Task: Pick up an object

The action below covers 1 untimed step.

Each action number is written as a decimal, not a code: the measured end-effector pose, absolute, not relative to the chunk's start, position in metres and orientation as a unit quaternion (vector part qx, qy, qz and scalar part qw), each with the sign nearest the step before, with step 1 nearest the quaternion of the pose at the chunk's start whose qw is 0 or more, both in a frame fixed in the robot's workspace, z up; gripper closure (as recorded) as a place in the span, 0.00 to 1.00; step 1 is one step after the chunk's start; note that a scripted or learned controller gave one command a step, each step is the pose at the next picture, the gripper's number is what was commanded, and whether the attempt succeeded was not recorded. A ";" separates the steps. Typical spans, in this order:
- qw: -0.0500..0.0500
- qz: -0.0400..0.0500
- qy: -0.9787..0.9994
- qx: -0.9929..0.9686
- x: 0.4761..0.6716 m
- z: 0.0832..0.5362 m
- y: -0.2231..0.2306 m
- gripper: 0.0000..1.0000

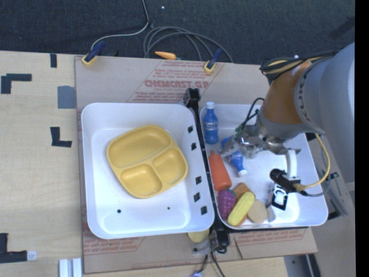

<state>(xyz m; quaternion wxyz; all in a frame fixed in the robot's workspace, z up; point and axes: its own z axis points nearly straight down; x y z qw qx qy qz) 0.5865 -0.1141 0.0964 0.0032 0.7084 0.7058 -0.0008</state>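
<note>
Mostly set up for a grab in the right bin

Pincer (pixel 239 146) sits low in the right bin (pixel 308 215), reaching in from the right, just over a small blue bottle (pixel 237 164) lying near the bin's middle. Finger state: cannot tell, the wrist and cabling hide it, and nothing is visibly held. Candidate objects are all in this bin: an upright water bottle (pixel 211 123) against the divider, an orange carrot (pixel 219 172) below it, then a purple toy (pixel 226 201), a yellow corn (pixel 241 208) and a tan piece (pixel 257 213) bunched at the near edge. Left bin (pixel 92 154) holds a yellow divided plate (pixel 147 160), well apart from the arm.

Risks, as a guess: the small bottle is round and lying down, so it could roll or squirt out on closing. Carrot and upright bottle are near; a slanted descent could knock them. The loose yellow cable (pixel 323 166) by the wrist might snag.
</note>
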 end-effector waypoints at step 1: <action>0.014 -0.003 0.704 0.710 0.589 0.089 -0.109 0.00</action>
